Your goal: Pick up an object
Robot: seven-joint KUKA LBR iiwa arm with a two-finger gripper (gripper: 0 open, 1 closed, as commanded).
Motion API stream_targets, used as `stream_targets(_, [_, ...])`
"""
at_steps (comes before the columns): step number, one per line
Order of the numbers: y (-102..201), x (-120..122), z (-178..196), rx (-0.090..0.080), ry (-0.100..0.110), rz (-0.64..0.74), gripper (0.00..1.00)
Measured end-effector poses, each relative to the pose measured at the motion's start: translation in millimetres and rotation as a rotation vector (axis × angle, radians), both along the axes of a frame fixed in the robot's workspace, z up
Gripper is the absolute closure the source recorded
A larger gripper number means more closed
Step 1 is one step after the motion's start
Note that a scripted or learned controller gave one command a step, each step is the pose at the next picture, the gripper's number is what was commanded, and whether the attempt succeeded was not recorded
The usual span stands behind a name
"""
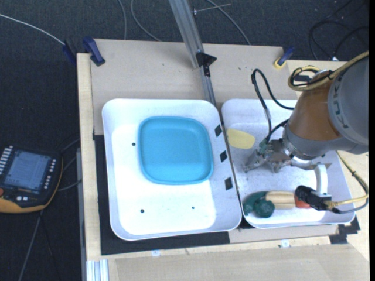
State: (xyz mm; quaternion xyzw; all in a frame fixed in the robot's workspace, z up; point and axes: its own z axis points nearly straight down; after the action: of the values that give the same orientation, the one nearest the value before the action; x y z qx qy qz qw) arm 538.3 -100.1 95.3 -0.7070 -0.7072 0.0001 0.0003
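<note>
The right bin (pixel 245 113) holds a pale yellow flat piece (pixel 240 138) near its left wall. Along its front wall lies a brush (pixel 282 200) with a dark green head, a wooden handle and a red and black end. My gripper (pixel 262 164) hangs low over the middle of this bin, between the yellow piece and the brush. It is open, its fingers spread, and nothing sits between them. The grey and orange arm covers the bin's right half.
A square blue plate (pixel 176 150) lies in the left bin (pixel 120 174). A metal pole (pixel 193 34) slants down to the gap between the bins. Black cables (pixel 262 95) loop over the right bin's back. A handheld pendant (pixel 26 177) lies on the floor at left.
</note>
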Motion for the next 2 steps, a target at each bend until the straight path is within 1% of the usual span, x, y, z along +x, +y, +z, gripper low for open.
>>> stream_targets(1, [0.1,0.3,10.7,0.0,-0.001,0.0,1.0])
stream_targets(2, [-2.4,5.0,71.3,-0.001,-0.004,0.0,1.0])
